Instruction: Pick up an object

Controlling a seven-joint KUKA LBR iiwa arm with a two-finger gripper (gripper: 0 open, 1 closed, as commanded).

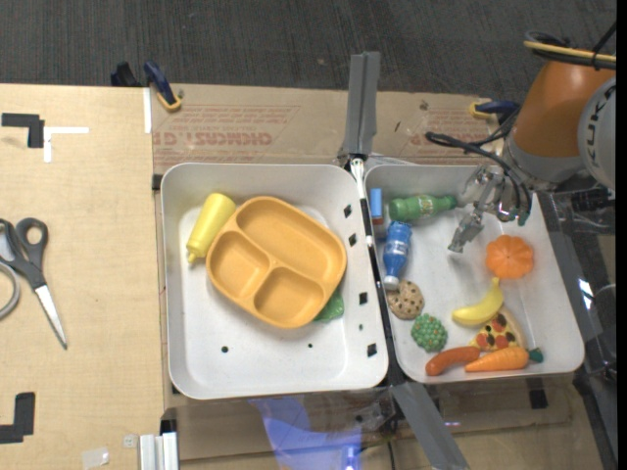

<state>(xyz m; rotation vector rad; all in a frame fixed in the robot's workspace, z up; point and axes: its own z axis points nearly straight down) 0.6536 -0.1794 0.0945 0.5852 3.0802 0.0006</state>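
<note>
I am looking down on two shallow white plastic bins, and the gripper (470, 225) is hanging over the right bin (568, 292), its metal fingers pointing down toward the bin's bare floor. Whether those fingers are spread or closed I cannot tell from this slant; nothing is showing between them.

Just right of the gripper a round orange fruit (509, 258) is sitting apart from it, dimpled and matte. Left of it a green bottle (421, 206) is lying on its side along the back wall, with a blue bottle (395, 248) lying just below. Farther forward I am seeing a speckled round cookie (405, 300), a knobbly green ball (428, 333), a curved yellow banana (479, 307), a pizza slice (497, 333), a tapered carrot (502, 360) and a smooth reddish sausage (452, 360).

In the left bin (186, 360), a glossy three-compartment orange tray (274, 260) is resting tilted, with a yellow squeeze bottle (208, 225) touching its left edge.

Grey-handled scissors (34, 272) are lying on the wooden bench (78, 360).
</note>
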